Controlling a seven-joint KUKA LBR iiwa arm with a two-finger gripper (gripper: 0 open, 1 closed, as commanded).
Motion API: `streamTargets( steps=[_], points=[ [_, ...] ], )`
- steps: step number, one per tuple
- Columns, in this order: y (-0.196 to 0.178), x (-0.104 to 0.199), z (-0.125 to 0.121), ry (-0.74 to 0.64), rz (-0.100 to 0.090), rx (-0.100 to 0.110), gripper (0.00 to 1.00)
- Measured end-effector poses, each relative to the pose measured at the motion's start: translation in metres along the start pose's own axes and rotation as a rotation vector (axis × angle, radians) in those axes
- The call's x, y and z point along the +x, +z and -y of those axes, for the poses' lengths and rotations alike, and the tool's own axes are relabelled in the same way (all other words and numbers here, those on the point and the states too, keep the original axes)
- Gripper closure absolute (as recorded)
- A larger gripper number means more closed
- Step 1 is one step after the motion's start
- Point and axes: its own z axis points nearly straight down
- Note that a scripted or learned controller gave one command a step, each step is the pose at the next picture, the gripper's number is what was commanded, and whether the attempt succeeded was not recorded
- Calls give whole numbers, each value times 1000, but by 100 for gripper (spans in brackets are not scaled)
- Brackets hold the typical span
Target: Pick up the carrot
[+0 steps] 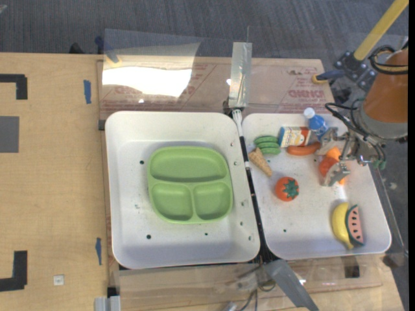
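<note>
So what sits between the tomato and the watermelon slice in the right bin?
Nothing: the camera view shows bare white bin floor between the tomato and the watermelon slice.

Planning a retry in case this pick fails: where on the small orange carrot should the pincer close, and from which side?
Probably across the middle of the small orange carrot, coming from above. It lies flat in the right white bin, tilted, with the pincer already at it; the red sausage lies close on its left.

Green plate (189, 184), red tomato (286, 188), pink-and-yellow melon slice (349, 223), white bins (123, 173), seemingly orange carrot (326, 166).
</note>
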Motion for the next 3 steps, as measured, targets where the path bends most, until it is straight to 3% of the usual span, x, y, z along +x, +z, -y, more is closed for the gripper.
streamTargets(
  steps=[1, 2, 3],
  points=[
    [-14, -4, -1, 0, 15, 1, 100],
    [-3, 49, 3, -350, 1, 0, 100],
    [-2, 49, 2, -350, 0, -1, 0]
  ],
)
